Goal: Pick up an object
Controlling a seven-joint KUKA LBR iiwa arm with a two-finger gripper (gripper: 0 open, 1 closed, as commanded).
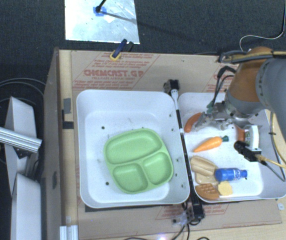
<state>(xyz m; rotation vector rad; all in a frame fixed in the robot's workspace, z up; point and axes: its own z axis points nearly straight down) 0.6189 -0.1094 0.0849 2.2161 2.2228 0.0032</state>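
Two white bins (pixel 132 101) sit side by side, and the gripper (pixel 209 122), maybe open or closed, hangs low over the toy carrot (pixel 208 144) to try a grab.

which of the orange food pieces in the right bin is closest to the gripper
The reddish-orange sausage-shaped piece lying right beside the gripper; the orange toy carrot lies further toward the bin's middle.

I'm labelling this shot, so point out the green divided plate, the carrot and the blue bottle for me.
green divided plate (pixel 138 160): camera view, on the ridge between its compartments.
carrot (pixel 207 144): camera view, middle of its orange body.
blue bottle (pixel 228 174): camera view, middle of its blue body.
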